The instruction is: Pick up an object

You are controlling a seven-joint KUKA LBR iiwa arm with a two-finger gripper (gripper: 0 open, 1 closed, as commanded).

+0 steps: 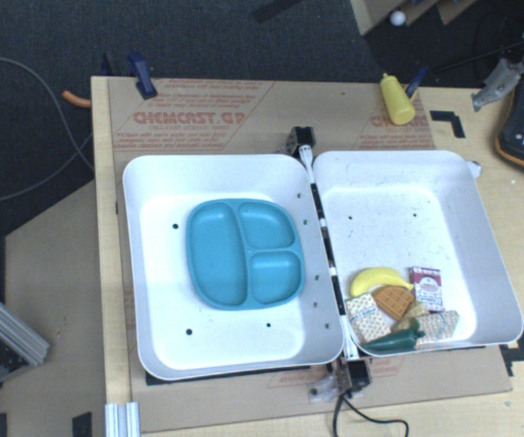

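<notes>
Camera view: banana [377,280] in right bin [480,208].

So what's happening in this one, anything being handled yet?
Nothing is being handled. The left bin holds a blue divided plate. The right bin has a small pile in its near left corner: a banana, a green pepper, a red and white packet and other small items, all lying untouched.

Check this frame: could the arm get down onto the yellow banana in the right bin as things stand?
Probably yes. The banana lies uncovered on top at the left of the pile in the right bin, open from above. The brown cookie touches its lower edge, so the fingers may bump it.
</notes>
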